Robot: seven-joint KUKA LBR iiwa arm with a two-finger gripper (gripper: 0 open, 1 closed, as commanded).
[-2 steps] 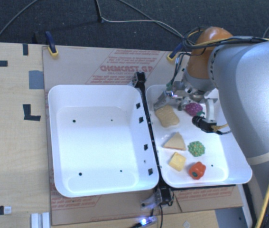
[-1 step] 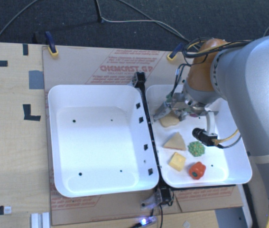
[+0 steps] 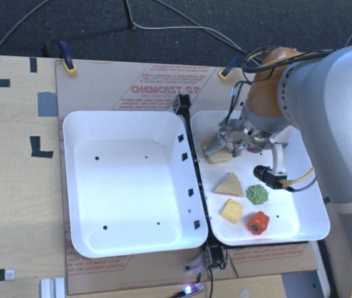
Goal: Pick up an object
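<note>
A grey arm reaches from the right into the right bin [image 3: 306, 228]. Its end effector [image 3: 225, 143] sits low over a tan block [image 3: 219, 156] near the bin's back left. Nearby lie a wedge [image 3: 229, 185], yellow cube [image 3: 231, 211], green ball [image 3: 257, 194] and red piece [image 3: 258, 222].

right bin [image 3: 309, 228] at 3 o'clock of left bin [image 3: 126, 135] | wedge [image 3: 229, 185] centre | ball [image 3: 257, 194] at 3 | cube [image 3: 231, 211] at 6

Pincer [image 3: 224, 143] down in right bin [image 3: 309, 228], 12 o'clock of tan wedge [image 3: 229, 185]; yellow block [image 3: 231, 211], green ball [image 3: 257, 194], red piece [image 3: 258, 222] nearby.
</note>
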